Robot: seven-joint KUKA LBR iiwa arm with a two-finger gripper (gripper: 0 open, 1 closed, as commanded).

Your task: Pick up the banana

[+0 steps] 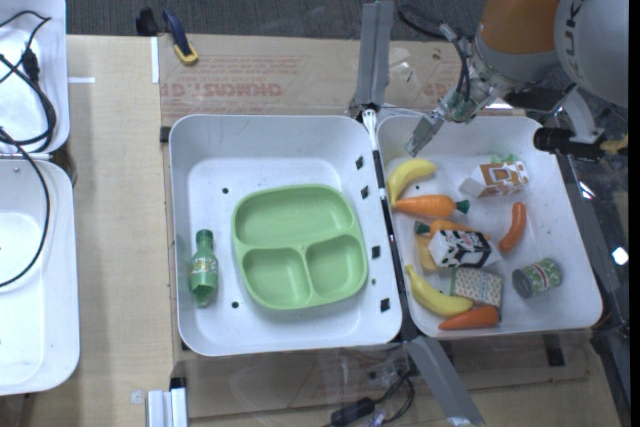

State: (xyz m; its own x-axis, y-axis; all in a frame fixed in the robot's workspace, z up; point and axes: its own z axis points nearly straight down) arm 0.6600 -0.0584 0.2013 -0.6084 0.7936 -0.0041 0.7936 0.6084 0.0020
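The banana (409, 177) sits at about 7 o'clock from the fingers (432, 127), long axis running 2-to-8; can't tell if they're apart.

Two white bins: left bin (190, 215), right bin (585, 255). Left bin has one green divided plate (298, 245) with three compartments, and one green bottle (204, 267). Right bin has two bananas, one near the top left (410, 177) and one lower down (436, 295). Two carrots: one with a green top (428, 206), one at the bottom edge (470, 318). One sausage (513, 226). One orange-and-white carton (494, 178). One black-and-white carton (458, 247). One small can (537, 278). One greenish box (475, 286). One gripper (432, 127) on the arm. One blue-and-yellow clamp (178, 38) on the bench.
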